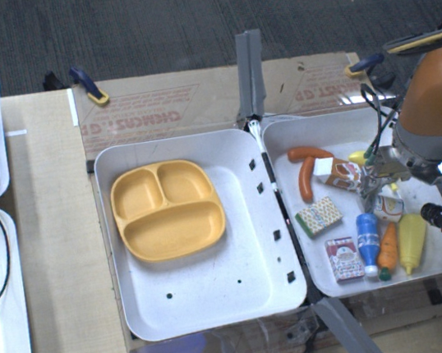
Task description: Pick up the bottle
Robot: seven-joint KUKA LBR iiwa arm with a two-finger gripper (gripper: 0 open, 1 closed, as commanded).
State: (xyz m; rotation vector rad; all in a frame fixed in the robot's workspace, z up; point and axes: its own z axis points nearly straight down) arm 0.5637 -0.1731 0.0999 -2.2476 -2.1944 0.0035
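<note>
Item: small blue plastic bottle with a white cap point(369, 242), lying on its side in the right-hand white bin point(325, 284), cap toward the near rim.

Neighbours: an orange toy carrot point(389, 247) touching its right flank, a yellow banana-shaped piece point(411, 242) just beyond that, a red-and-white carton point(345, 258) just beside its left flank, a patterned green box point(319, 217) near its upper left. Two red toy sausages point(308, 164) lie farther back. The left bin holds a yellow divided plate point(168, 209).

Hand point(378, 180): low over the clutter at the back right of the bin; whether it is open or closed cannot be told.

Position: the bottle lies just nearer the camera than the hand, slightly left, close but apart.

Risk, as judged: tight packing leaves little finger room, so a descent may pinch the carrot or carton instead, or the round body may roll aside.
</note>
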